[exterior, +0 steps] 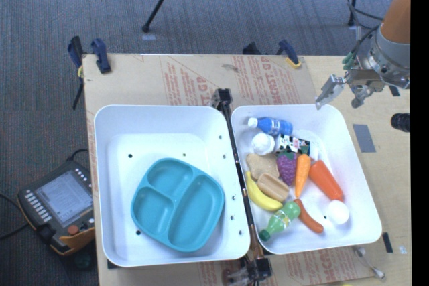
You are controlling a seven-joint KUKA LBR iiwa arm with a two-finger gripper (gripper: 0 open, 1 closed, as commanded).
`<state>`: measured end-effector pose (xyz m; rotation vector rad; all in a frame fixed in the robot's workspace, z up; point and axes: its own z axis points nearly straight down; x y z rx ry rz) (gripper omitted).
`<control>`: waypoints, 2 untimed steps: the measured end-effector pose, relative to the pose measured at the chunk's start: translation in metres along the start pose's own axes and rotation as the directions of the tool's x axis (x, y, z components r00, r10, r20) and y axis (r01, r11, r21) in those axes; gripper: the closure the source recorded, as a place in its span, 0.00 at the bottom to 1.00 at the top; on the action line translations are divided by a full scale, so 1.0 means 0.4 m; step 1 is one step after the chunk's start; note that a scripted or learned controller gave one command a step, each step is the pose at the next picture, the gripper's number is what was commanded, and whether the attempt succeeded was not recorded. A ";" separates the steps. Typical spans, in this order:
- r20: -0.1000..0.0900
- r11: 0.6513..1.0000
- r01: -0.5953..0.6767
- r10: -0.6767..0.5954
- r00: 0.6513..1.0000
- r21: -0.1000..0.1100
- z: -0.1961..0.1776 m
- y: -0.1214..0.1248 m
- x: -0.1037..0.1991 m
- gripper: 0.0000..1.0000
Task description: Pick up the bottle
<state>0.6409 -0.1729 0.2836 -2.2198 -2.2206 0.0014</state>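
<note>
Gripper (pixel 343 92): at 1 o'clock in the view, above the far right corner of the right bin; two fingers spread apart, nothing between them.
Arm (pixel 397 23): grey wrist under an orange band, entering from the right edge at 2 o'clock.
Right bin (pixel 355 144): shallow, white, holding a crowd of toy food along its left half and middle.
Blue bottle (pixel 271 125): lying on its side at 11 o'clock within the right bin, white cap toward the divider; well apart from the gripper.
Green bottle (pixel 281 219): lying tilted at 7 o'clock within the right bin, cap toward the near rim, just beside the banana.
Banana (pixel 260 194): yellow, curved along the left wall of the right bin.
Hot dog bun (pixel 273 185): touching the banana, at the bin's middle left.
Grapes (pixel 287 167): purple, between the bun and the carrot.
Carrot (pixel 303 174): orange, upright in the view, green top at 12 o'clock.
Orange vegetable (pixel 326 180): at 3 o'clock of the carrot, slanted.
White egg (pixel 336 211): at 5 o'clock within the right bin.
Left bin (pixel 120 124): white, beside the right bin.
Blue plate (pixel 177 203): three compartments, at 5 o'clock within the left bin.
Teach pendant (pixel 60 207): on the floor at 8 o'clock in the view.
</note>
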 end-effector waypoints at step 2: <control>-0.001 0.980 -0.201 0.201 0.980 0.000 -0.130 -0.135 0.180 1.00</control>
